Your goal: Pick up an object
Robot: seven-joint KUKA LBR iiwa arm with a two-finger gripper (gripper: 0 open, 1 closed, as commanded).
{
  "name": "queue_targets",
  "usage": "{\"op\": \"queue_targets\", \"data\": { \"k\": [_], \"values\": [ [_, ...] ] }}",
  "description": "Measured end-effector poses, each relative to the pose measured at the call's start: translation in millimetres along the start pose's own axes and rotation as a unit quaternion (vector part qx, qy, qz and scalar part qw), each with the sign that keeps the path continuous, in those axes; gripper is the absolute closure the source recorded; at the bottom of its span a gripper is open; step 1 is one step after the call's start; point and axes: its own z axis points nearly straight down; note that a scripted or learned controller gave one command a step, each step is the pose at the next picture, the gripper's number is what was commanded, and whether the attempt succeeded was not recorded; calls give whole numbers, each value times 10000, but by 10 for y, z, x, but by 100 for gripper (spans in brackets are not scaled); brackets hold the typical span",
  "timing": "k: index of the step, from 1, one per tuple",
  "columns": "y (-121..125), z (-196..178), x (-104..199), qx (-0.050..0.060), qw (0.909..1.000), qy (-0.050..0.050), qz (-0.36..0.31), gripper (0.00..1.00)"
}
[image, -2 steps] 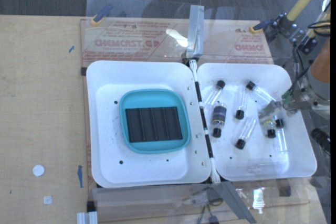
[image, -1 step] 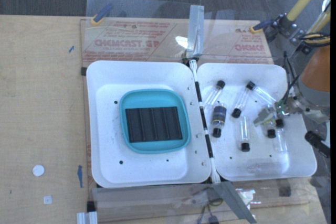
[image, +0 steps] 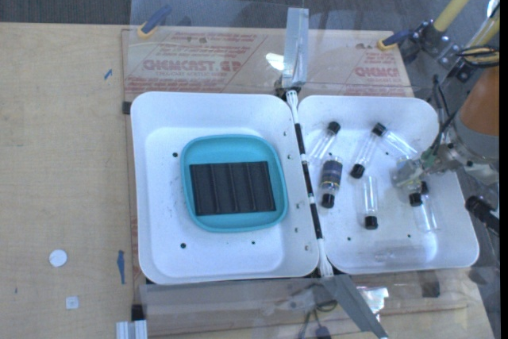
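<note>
Claw (image: 411,175) low in right bin (image: 397,254) among clear vials (image: 370,202).

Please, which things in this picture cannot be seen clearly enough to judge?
- The metal hand, camera view: small and blurred over the right white bin; whether it grips anything is unclear.
- The clear plastic vial with black cap beside it: transparent against white, its outline is faint.
- The grey arm with orange band: cut off by the right edge.
- The teal tray's dark ribbed insert: material unreadable.

The arm (image: 482,111) reaches in from the right, gripper (image: 411,173) lowered, wrist angled leftward.
</note>
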Motion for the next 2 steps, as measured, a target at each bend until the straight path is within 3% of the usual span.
{"op": "queue_targets", "data": {
  "k": [1,2],
  "values": [
    [790,-1037,185,16,9998,-10,207,100],
    [1183,-1316,966,8,9996,-8,299,100]
  ]
}}
